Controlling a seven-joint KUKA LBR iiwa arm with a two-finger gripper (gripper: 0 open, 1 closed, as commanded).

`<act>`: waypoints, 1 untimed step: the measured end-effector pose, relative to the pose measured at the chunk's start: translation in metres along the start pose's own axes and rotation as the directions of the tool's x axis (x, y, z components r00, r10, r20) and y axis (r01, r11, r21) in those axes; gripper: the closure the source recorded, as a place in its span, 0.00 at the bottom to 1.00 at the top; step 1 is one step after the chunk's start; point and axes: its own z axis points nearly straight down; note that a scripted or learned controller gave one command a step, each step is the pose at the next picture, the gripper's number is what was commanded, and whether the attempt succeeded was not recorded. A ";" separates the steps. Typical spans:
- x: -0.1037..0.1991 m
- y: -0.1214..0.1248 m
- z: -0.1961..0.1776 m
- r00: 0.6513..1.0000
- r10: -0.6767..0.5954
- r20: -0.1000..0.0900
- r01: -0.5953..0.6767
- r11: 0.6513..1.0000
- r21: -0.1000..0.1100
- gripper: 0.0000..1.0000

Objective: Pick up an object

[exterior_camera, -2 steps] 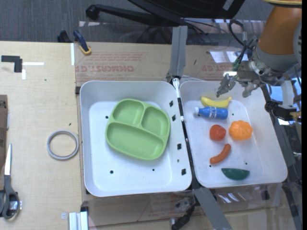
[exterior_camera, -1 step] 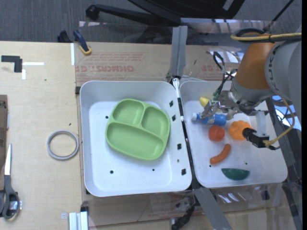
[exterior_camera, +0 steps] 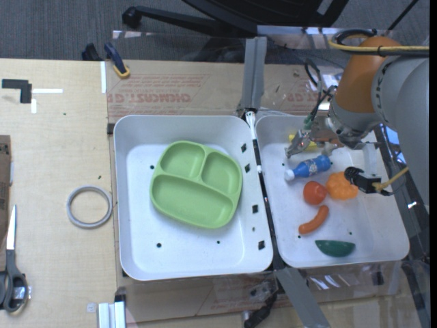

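The gripper (exterior_camera: pixel 300 144) hangs low over the back left corner of the right bin (exterior_camera: pixel 372 232), just beside the wall shared with the left bin (exterior_camera: pixel 136 157). Its tip is small and muddled against the white floor, so I cannot tell whether it is spread or closed, and nothing can be seen held in it.

Just in front of it lies a blue and white bottle (exterior_camera: pixel 308 167). Farther forward are a red ball (exterior_camera: pixel 314 193) touching an orange lump (exterior_camera: pixel 341 185), then an orange sausage shape (exterior_camera: pixel 313 220) and a dark green piece (exterior_camera: pixel 335 247) near the front rim. The arm covers the bin's back right part.

The left bin holds a green divided plate (exterior_camera: pixel 196 183), with bare floor around it. On the pale wooden bench (exterior_camera: pixel 54 149) to the left lie a tape ring (exterior_camera: pixel 89 206) and scissors (exterior_camera: pixel 10 282), cut off by the edge.
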 end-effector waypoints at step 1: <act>0.014 -0.004 0.002 1.000 0.001 0.000 -0.001 1.000 0.004 0.00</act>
